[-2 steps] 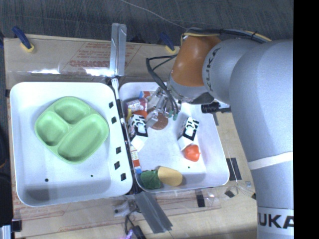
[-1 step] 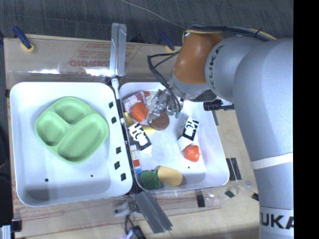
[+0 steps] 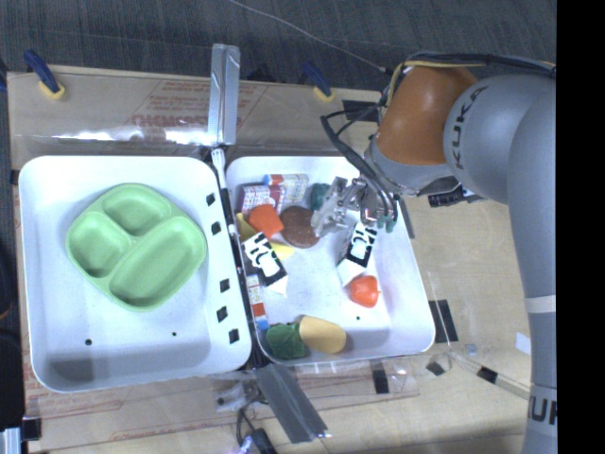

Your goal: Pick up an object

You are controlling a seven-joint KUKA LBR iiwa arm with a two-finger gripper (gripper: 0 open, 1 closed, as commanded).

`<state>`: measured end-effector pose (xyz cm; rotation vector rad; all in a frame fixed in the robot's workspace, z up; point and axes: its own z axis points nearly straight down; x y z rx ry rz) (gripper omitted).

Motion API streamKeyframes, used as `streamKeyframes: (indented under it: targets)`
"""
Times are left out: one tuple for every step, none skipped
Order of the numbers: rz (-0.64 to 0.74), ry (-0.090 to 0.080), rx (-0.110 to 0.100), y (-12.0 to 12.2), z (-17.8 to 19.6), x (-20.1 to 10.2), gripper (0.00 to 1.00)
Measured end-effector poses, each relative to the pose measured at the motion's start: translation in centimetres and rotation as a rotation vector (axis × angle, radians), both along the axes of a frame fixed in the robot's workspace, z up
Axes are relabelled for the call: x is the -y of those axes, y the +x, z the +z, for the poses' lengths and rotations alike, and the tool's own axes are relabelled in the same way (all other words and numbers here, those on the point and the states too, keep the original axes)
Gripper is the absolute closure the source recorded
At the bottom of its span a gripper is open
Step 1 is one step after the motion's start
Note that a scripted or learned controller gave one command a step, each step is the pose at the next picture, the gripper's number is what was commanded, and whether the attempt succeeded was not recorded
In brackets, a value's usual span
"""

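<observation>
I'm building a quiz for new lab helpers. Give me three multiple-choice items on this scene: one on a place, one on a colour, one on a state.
1. Where is the divided plate?
A. left bin
B. right bin
C. bench

2. What colour is that plate?
A. red
B. green
C. blue

3. Where is the claw?
A. over the left bin
B. outside both bins
C. over the right bin

Answers: 1 A, it lies alone in the left bin. 2 B, it is pale green. 3 C, it hangs among the toys there.
</observation>
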<state>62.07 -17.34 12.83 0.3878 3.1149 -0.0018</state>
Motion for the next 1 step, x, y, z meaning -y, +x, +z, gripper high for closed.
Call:
streamKeyframes:
  targets:
    - [-0.107, 0.003, -0.001, 2.4, -3.51, -6.22, 1.0]
